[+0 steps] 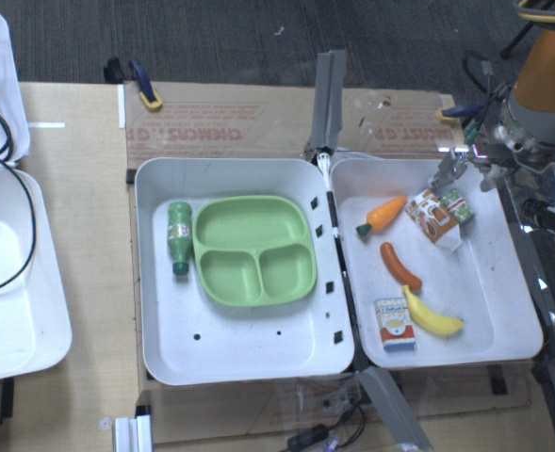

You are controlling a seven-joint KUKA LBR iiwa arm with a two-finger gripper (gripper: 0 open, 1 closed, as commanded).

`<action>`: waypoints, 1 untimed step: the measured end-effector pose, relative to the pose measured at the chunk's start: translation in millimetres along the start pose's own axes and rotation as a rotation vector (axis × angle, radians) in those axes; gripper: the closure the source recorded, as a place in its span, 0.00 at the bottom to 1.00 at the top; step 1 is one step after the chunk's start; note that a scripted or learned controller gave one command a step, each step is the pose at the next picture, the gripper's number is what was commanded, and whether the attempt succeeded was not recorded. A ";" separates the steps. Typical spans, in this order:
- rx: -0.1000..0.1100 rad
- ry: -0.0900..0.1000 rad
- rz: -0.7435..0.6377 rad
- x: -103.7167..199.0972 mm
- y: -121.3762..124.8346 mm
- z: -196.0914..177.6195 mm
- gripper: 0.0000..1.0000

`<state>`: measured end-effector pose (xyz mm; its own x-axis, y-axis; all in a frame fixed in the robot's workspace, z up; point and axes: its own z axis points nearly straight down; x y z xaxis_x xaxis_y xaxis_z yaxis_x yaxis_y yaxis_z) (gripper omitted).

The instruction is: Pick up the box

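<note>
A brown, white and green carton box (439,217) lies tilted in the right bin (503,290), near its back. A smaller flat box (395,324) with an orange and blue face lies near that bin's front, beside a banana. My gripper (452,177) hangs just behind and above the carton's top edge, close to it or touching it. The grey arm with its orange band (546,73) reaches in from the upper right. Nothing is seen lifted off the bin floor.
The right bin also holds a carrot (384,213), a red sausage (400,265) and a banana (433,314). In the left bin (164,337) sit a green divided plate (254,250) and a green bottle (179,237). A grey divider post (328,102) stands between the bins.
</note>
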<state>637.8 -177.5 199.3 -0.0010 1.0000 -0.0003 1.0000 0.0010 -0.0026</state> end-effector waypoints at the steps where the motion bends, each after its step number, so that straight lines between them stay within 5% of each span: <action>1: -0.003 -0.002 -0.059 -35.7 -10.6 -54.4 0.00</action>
<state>627.3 -213.2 253.7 -0.0600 0.9982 -0.0021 0.9982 0.0600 0.0005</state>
